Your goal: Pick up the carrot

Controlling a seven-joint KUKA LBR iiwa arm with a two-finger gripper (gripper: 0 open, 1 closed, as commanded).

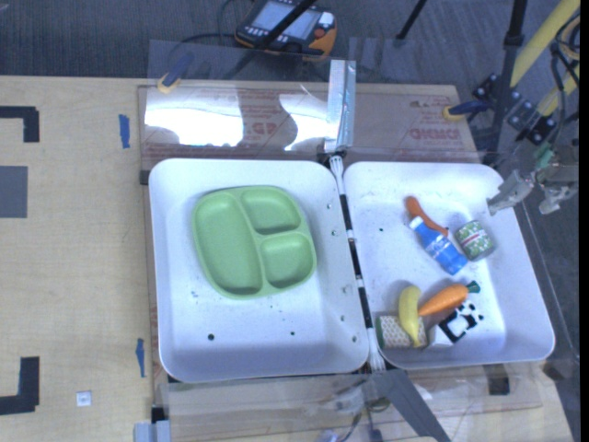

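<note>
The carrot [443,298] is orange with a small green top and lies flat in the right bin [386,191], near its front. It rests between a yellow banana [410,313] on its left and a black-and-white block [461,321] on its right, touching both. My gripper [529,197] hangs over the right bin's far right rim, well behind and to the right of the carrot. Its two pale fingers stand apart and open with nothing between them.
A blue bottle with an orange cap [434,236] and a green can [475,238] lie mid-bin behind the carrot. A tan netted piece [394,331] sits by the banana. The left bin [175,320] holds a green divided plate [255,240].
</note>
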